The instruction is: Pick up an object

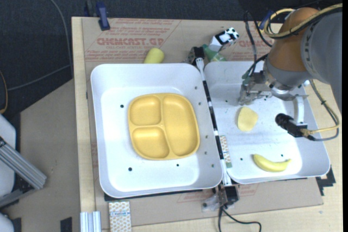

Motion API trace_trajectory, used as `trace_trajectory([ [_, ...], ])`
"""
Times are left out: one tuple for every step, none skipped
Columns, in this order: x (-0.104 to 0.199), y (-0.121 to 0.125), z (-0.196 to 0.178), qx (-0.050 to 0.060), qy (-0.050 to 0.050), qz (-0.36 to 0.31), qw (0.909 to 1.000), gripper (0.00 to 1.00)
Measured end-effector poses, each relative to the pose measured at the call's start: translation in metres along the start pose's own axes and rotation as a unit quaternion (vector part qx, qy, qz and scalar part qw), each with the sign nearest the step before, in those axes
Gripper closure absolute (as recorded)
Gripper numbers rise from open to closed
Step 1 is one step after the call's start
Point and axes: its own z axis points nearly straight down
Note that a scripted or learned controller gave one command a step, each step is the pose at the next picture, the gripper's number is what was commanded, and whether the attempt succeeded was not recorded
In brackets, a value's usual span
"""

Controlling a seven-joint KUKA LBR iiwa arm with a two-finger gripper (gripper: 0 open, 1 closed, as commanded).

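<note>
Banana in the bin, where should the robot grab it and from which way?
Probably the banana is best gripped at its thick middle, coming straight down from above. It lies flat and curved, ends turned up, in the right bin, with bare floor along both long sides for the fingers.

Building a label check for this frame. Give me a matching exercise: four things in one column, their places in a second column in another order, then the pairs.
Things
1. tray
2. banana
3. yellow chunk
4. gripper

Places
A. near edge of the right bin
B. middle of the left bin
C. over the far left part of the right bin
D. right bin floor, between gripper and banana

Pairs: 1-B, 2-A, 3-D, 4-C
</note>
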Motion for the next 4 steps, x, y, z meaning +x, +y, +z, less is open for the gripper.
trace_trajectory([
  [0.000,0.000,0.000,0.000,0.000,0.000,1.0000,0.00],
  [0.007,-0.035,0.011,0.004,0.002,0.001,1.0000,0.00],
  [0.006,-0.032,-0.002,-0.002,0.000,0.001,1.0000,1.00],
  [0.006,-0.034,0.000,0.001,0.001,0.001,1.0000,0.00],
])
